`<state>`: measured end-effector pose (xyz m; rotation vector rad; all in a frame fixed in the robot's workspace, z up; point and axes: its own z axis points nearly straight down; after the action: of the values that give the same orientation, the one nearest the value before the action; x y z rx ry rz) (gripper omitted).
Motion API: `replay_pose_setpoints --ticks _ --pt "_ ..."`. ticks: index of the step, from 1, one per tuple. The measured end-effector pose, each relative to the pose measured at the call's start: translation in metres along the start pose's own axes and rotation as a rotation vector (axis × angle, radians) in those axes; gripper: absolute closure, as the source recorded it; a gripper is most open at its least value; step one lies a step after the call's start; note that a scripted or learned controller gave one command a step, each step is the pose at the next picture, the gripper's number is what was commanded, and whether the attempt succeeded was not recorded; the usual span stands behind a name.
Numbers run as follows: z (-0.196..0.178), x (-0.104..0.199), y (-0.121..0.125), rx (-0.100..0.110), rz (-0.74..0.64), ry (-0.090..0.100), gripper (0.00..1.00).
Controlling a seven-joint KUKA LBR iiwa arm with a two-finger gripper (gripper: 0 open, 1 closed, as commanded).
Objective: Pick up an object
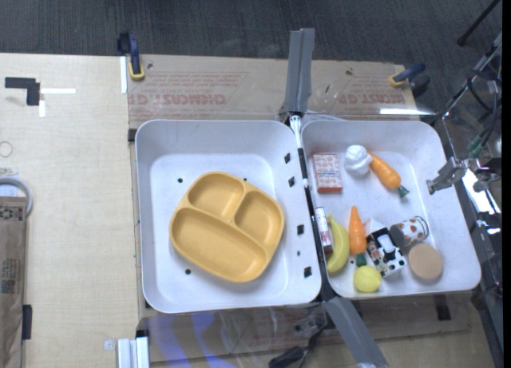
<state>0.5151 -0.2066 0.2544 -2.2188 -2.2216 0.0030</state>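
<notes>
The right bin (447,151) holds several small objects. A red and white box (327,172) lies near its left wall, with a white lump (357,159) and an orange carrot (386,172) beside it. Lower down are a second carrot (357,231), a banana (338,248), a yellow lemon (367,278), a black and white toy (385,251), a spotted cup (413,229) and a tan round disc (425,263). A yellow divided plate (227,227) lies tilted in the left bin (160,151).
A grey post (300,71) rises behind the wall shared by the bins. Metal brackets and cables (459,175) crowd the right bin's right rim. Clamps (132,59) hold a cardboard sheet behind the bins. A wooden bench top (64,199) spreads to the left.
</notes>
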Motion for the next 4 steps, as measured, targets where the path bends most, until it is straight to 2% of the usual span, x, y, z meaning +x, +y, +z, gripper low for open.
replay_pose_setpoints --ticks 1,2,3,4 --pt "0.007 0.015 -0.026 0.0 -0.086 0.0 0.0" --pt "0.035 0.026 0.013 -0.001 -0.191 0.0 0.0" --pt "0.094 0.04 0.075 -0.001 -0.11 -0.001 0.0" --pt "0.162 0.032 0.108 -0.003 -0.168 -0.001 0.0"
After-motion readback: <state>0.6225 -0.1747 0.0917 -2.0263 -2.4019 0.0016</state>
